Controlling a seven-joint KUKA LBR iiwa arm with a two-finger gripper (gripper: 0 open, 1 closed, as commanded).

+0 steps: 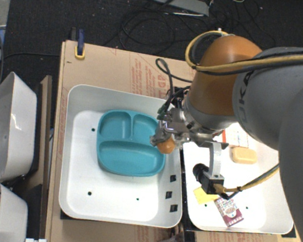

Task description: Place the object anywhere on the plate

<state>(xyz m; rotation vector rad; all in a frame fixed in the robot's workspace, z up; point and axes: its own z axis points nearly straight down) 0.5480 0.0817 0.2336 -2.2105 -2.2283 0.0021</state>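
A cardboard-covered counter (120,65) carried two shallow white bins side by side. In the left bin (73,190) lay a teal plate (128,145), divided into compartments, two small ones along its far side and one broad one nearer the camera. It sat flat near the middle of the bin, clear of the walls, so any part of it would serve as a landing place.

At the plate's right edge, over the ridge where the two bins met, hung the jaws (165,136) at the end of the grey arm, whose orange band bulged just above. A small orange object (165,145) showed right under the jaws, touching or just overlapping the plate's rim. It appeared to be pinched between the fingers, though the wrist hid much of the grip. Judging from this, the carry was nearly finished: the object sat at the very border, so a short move further left would have made the drop safer, since a release here might have let it roll off the rim.

In the right bin (272,220) rested a pale tan block (243,155), a yellow piece (203,196) and a small reddish packet (229,211), apart from one another and not involved.
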